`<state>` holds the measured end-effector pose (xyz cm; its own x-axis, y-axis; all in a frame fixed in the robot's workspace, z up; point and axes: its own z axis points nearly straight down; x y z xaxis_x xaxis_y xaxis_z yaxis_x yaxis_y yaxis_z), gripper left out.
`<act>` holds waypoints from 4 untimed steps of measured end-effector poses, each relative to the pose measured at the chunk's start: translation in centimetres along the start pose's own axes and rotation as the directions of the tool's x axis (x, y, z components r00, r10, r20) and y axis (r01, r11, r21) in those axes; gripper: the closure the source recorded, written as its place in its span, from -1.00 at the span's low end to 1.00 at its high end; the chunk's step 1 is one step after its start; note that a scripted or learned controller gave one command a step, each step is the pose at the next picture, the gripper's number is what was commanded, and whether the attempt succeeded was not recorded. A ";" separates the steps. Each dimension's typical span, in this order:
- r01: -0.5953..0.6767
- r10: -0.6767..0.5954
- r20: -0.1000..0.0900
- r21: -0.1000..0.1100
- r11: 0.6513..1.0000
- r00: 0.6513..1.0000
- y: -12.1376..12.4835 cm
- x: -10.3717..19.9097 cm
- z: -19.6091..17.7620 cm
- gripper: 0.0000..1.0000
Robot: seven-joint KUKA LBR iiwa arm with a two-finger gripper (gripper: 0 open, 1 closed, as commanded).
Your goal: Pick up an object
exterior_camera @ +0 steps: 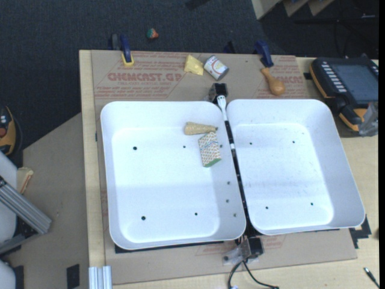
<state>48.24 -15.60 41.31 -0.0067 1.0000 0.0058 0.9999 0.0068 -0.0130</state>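
Two white bins sit side by side on the desk (pixel 90 161). Left bin (pixel 120 179) holds 2 items near its upper right: a tan cone-like piece (pixel 198 128) lying flat, and just below it, touching or nearly so, a patterned green/white packet (pixel 209 149). Right bin (pixel 337 179) has bare white floor w/ a few dark dots. Behind the bins, on the desk: yellow wedge (pixel 193 65), small white box (pixel 216 67) beside it, wooden-looking piece (pixel 274 83) further right. Pincer state: can't tell.
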 end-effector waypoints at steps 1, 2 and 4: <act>-0.013 0.013 0.013 -0.020 1.000 1.000 -0.5 -7.2 -4.6 1.00; -0.004 0.004 -0.002 0.004 1.000 1.000 -0.3 -2.0 11.9 1.00; -0.014 0.014 0.012 -0.023 1.000 1.000 -0.6 -3.9 -7.1 1.00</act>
<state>47.80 -19.59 48.40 0.0070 1.0000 -0.0065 0.9999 -0.0069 0.0104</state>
